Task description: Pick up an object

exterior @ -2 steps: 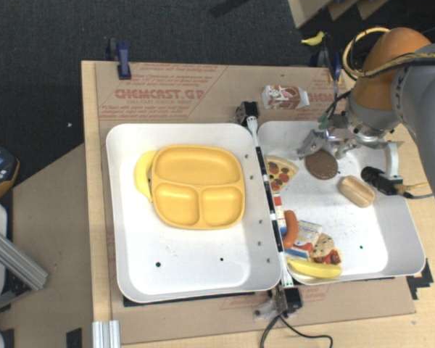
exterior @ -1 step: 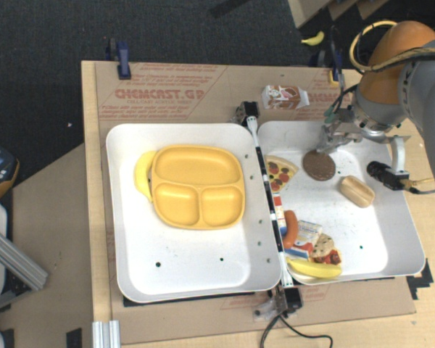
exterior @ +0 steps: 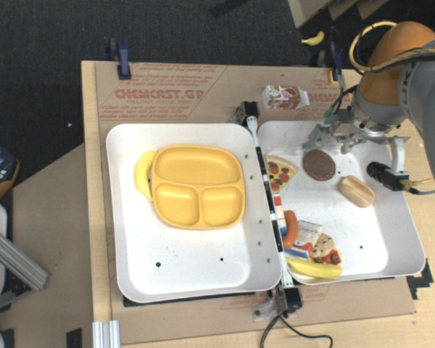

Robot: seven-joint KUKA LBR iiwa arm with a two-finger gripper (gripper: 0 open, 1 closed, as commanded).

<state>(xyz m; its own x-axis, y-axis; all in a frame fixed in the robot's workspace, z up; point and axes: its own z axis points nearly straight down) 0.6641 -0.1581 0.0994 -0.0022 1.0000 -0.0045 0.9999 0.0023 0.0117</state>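
Note:
My gripper [exterior: 329,145] hangs over the back of the right bin [exterior: 391,256], open, with nothing between its fingers. Just below it lies a brown round disc [exterior: 320,165], close to the fingertips. A tan block [exterior: 357,191] rests to the disc's right. A toy pizza slice [exterior: 280,172] lies against the bin's left wall. Toward the front are a red sausage [exterior: 291,227], a small printed packet [exterior: 309,239] and a yellow banana [exterior: 314,269].
The left bin [exterior: 130,259] holds a yellow divided plate [exterior: 198,185] with a yellow curved piece [exterior: 143,174] tucked under its left side. A small wrapped packet [exterior: 284,96] lies on the board behind the bins. A black fitting with a cable [exterior: 386,175] sits near the right bin's right side.

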